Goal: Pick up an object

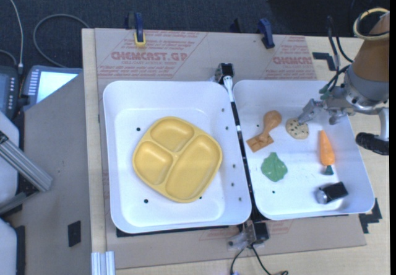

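I've got the gripper (304, 115) over the right bin (365, 196); can't tell its state. Cookie (297, 128) just beneath it, carrot (326, 148) beside. Risk: tips land off-centre, flat cookie slides away.

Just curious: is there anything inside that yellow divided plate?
Nothing lies in the yellow plate; its three sections look bare. It sits in the left bin. The plate hides whatever is beneath it.

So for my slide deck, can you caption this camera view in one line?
Robot hand poised over a cookie in the right bin, beside a carrot; yellow plate in the left bin.
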{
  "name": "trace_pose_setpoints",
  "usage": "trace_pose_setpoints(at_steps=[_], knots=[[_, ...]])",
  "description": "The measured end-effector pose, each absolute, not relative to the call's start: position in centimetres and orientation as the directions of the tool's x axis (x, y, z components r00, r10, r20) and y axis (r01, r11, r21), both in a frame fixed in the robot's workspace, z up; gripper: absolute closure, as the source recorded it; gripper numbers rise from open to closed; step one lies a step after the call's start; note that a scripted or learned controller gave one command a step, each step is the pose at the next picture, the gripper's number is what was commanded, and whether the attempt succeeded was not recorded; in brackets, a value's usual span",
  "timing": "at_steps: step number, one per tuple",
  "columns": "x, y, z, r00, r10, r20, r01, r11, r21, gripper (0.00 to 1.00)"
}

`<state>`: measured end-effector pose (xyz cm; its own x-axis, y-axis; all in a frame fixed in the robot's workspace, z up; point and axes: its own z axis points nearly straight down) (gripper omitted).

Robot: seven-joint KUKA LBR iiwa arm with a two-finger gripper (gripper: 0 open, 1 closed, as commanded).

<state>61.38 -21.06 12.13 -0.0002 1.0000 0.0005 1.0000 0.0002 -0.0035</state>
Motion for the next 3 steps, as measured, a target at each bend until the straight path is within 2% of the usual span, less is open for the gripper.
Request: trace_pose_setpoints(at_steps=[1,3], knots=[[61.5,-21.1,13.5,-0.001,1.0,-0.001,1.0,0.001,0.002,1.0],[61.6,-21.3,20.4,-0.001,1.0,-0.002,1.0,0.001,0.005,1.0]])
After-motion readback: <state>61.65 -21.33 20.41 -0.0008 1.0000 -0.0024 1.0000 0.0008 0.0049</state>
